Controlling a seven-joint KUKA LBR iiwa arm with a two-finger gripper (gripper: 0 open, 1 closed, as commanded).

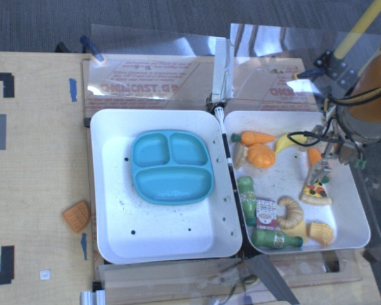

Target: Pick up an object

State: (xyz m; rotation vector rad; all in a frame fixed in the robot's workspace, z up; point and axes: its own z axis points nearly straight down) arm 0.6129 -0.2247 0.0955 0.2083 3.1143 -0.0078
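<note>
The pincer is seen low over the right bin, just above a pizza slice; whether it is spread or pressed together cannot be told. Around it are scattered a carrot, an orange fruit, a banana, a croissant and a green bottle. A blue divided plate is set in the left bin.

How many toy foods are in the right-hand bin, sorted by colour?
Orange: 3, the carrot, the round orange fruit and a small piece by the gripper.
Yellow or tan: 4, the banana, pizza slice, croissant and a pale piece.
Green: 2, the bottle and a vegetable.
Other: 1, a printed packet.
Total: 10
</note>
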